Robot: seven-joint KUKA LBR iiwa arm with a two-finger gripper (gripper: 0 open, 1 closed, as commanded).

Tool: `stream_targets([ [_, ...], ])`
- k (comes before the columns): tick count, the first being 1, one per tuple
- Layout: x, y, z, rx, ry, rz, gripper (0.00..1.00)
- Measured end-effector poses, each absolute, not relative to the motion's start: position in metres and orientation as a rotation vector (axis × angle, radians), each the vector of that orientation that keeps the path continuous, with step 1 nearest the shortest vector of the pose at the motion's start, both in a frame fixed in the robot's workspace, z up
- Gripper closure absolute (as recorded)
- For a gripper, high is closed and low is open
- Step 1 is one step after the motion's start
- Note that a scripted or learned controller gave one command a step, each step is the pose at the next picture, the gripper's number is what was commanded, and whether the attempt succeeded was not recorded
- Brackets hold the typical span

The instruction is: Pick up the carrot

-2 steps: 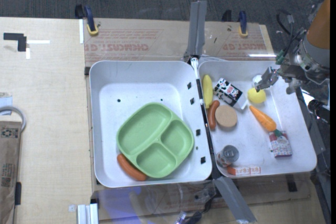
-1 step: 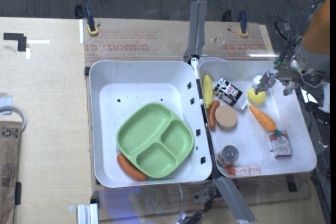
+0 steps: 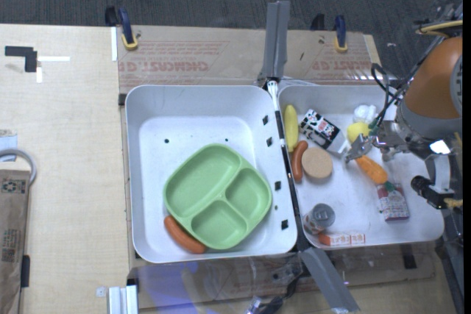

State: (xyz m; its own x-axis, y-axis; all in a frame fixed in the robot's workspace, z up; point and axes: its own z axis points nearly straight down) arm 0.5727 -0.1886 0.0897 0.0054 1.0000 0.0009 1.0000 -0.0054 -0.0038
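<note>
Approach is judged to be the step in hand: the grey two-finger gripper (image 3: 363, 149) is seen low in the right shallow white bin (image 3: 412, 235), just beside the upper end of the small tapered orange carrot (image 3: 372, 169), which lies on the bin floor. Whether the jaws are open cannot be told. Next, the jaws must be centred astride the carrot before closing.

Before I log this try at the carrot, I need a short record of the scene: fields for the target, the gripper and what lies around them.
target: carrot, lying in the right bin
gripper: gripper low at the carrot's upper-left end
grasp: cannot tell
nearby right bin: banana, hot dog, round tan disc, small packet
left bin: left bin holds a green divided plate and a sausage at its lower-left edge
</note>
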Motion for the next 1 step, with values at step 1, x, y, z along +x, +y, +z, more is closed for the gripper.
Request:
stream_targets([
  [1,0.5724,-0.1892,0.0966,-2.226,-2.208,0.006,1.0],
])
